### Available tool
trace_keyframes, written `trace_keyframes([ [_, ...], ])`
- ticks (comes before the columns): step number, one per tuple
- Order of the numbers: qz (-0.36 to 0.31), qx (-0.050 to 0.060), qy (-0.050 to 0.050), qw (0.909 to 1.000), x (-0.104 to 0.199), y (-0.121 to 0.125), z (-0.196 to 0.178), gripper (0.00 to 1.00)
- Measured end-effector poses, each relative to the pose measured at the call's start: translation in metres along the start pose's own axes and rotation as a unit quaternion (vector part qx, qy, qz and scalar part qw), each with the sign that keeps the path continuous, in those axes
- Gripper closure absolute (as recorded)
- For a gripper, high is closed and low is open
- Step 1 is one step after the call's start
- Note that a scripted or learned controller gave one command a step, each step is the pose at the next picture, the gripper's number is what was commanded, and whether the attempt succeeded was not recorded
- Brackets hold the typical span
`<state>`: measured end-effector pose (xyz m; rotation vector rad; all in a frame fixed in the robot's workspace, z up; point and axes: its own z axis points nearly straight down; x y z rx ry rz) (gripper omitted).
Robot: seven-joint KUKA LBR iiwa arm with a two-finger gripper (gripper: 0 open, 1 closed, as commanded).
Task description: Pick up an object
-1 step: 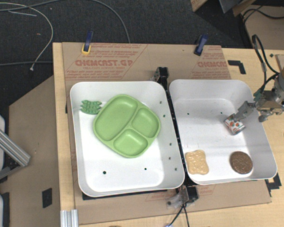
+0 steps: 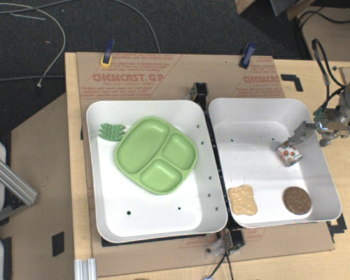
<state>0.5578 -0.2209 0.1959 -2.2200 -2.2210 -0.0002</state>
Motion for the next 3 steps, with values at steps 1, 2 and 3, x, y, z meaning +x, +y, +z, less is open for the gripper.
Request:
trace_keyframes([
  [1, -0.001, 0.002, 0.001, 1.0000, 0.003, 0.008, 0.047, 0.00],
  [2, -0.001, 0.002, 0.001, 1.0000, 0.009, 0.014, 0.093, 0.00],
  [3, 0.000, 0.001, 0.000, 1.0000, 0.009, 0.014, 0.111, 0.00],
])
